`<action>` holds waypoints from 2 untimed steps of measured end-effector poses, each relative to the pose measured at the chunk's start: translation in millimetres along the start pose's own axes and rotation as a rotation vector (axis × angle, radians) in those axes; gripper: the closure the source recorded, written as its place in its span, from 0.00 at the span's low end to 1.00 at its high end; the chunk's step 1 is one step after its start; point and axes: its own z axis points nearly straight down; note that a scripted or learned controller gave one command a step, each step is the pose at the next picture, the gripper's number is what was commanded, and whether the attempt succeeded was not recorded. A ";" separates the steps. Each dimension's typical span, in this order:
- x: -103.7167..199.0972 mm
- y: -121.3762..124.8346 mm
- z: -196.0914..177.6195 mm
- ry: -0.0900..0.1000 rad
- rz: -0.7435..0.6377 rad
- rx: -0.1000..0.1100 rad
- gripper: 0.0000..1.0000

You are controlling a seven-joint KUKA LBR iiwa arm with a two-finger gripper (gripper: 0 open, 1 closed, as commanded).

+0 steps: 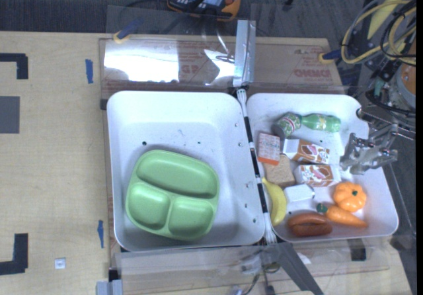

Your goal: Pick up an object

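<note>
The left bin was the largest thing on the bench and held only a green divided plate, lying flat toward its near side. The right bin carried the clutter: a green bottle lying on its side at the far end, a spread of small food packets through the middle, a banana against the wall shared with the left bin, and a sausage, a carrot and a small orange pumpkin along the near edge.

The gripper hung over the right side of that bin, just beyond the pumpkin and beside the packets. Its metal parts blurred together, so whether it was spread or closed could not be told, and nothing could be seen caught in it.

Since any object would serve, the step looked like choosing and closing in on a target. The pumpkin seemed the soundest choice: it was nearest, rounded, and stood proud of the floor, though the carrot touched its near side and might be dragged along. The flat packets overlapped and would probably be hard to get under. A straight descent centred on the pumpkin, with the jaws set across its width and away from the bin wall, would likely serve best.
</note>
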 end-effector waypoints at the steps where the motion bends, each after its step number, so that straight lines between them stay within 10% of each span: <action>1: 0.5 17.0 10.8 0.000 -0.219 -0.001 1.00; 2: -46.8 42.6 31.7 0.000 -0.188 0.000 1.00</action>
